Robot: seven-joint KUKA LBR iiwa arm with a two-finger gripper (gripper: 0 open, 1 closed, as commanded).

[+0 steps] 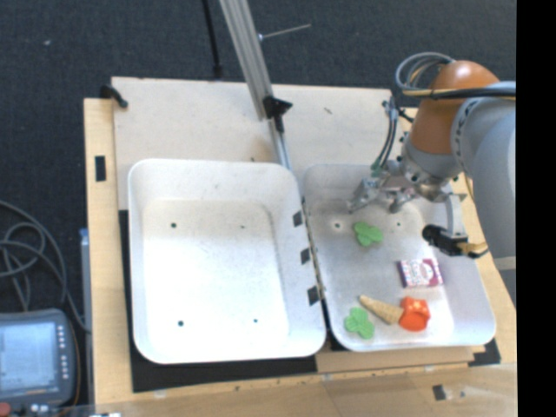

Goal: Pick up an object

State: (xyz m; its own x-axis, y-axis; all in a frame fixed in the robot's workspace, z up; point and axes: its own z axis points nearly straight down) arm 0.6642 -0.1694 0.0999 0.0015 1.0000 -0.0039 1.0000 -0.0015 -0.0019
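Right bin [469,320] on the counter: end effector [382,196] hovers with fingers spread, gripping nothing, and the green piece [368,234] lies just below it, apart.

Dark carpet floor [104,24], pale wooden bench [182,111], grey cables [26,241], metal pole [248,50]

My arm [486,159] is smooth grey with a rounded orange band [447,102] above the wrist. I see grey cables [417,66] looping beside it, and a metallic gripper [382,198].

Lab: robot bench [200,115], white bins [217,259].
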